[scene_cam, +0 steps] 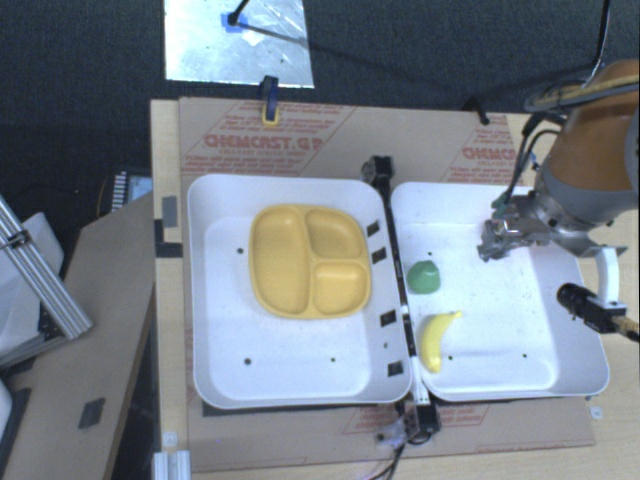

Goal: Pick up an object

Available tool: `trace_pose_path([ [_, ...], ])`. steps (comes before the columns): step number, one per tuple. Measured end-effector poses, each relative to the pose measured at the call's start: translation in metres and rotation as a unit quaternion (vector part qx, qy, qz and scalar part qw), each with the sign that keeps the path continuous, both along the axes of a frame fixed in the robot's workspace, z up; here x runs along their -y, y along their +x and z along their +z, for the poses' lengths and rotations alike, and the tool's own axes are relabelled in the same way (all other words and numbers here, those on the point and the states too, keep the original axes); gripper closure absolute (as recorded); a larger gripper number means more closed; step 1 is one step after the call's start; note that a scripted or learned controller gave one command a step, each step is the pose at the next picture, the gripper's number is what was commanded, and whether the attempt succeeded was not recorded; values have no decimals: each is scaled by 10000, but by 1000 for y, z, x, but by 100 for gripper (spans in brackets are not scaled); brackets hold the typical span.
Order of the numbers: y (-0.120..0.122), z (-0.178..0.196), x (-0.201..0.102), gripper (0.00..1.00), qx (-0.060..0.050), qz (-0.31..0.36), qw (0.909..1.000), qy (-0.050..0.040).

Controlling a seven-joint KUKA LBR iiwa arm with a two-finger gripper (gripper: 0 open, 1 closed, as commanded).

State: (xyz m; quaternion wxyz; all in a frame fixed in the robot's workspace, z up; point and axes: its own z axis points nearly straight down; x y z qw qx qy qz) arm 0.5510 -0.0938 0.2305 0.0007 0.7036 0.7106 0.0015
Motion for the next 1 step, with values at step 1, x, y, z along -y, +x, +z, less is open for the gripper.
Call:
trace_pose_path([
  [1, 8, -11, -54, 100, -7, 0, 10000, 1],
])
